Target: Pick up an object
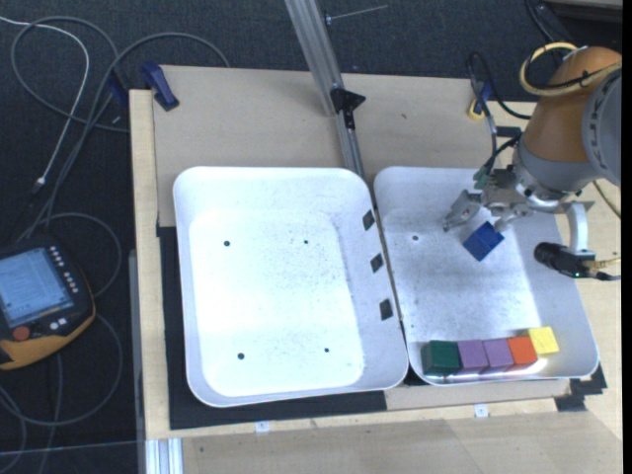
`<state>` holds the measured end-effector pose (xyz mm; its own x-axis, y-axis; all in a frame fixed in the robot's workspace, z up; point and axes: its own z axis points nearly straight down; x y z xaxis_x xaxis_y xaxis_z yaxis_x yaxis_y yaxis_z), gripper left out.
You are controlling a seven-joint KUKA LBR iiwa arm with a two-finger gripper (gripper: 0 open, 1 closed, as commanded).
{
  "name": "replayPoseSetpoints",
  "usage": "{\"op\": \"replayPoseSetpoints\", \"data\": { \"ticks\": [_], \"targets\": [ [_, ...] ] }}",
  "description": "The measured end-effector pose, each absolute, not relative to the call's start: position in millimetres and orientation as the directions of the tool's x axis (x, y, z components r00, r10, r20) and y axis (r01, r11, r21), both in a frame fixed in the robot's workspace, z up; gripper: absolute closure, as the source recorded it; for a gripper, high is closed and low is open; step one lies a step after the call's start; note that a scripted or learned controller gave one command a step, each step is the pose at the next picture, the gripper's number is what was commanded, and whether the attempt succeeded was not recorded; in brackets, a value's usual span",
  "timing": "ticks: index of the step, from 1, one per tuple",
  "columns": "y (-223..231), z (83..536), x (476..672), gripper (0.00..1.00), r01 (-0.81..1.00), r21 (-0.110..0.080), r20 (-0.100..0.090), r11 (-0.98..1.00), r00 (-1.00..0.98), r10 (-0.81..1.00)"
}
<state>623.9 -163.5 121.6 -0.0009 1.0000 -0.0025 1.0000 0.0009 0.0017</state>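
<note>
Arm point(583, 117) cut by right edge — blue block point(483, 241) part-hidden under pincer point(481, 217).

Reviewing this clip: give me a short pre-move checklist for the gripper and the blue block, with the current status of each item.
1. Gripper over the right bin: ok.
2. Blue block directly under the gripper: ok.
3. Block clamped between the fingers: cannot tell.
4. Block lifted off the bin floor: cannot tell.
5. Row of coloured blocks at the near rim away from the gripper: ok.
6. Left bin clear of the arm: ok.
</note>
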Motion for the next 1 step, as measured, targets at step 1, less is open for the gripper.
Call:
{"op": "replayPoseSetpoints", "data": {
  "ticks": [1],
  "targets": [
    [-149.1,119.7,607.7,0.0,1.0,0.02,-0.006,0.002,-0.002,1.0]
  ]
}}
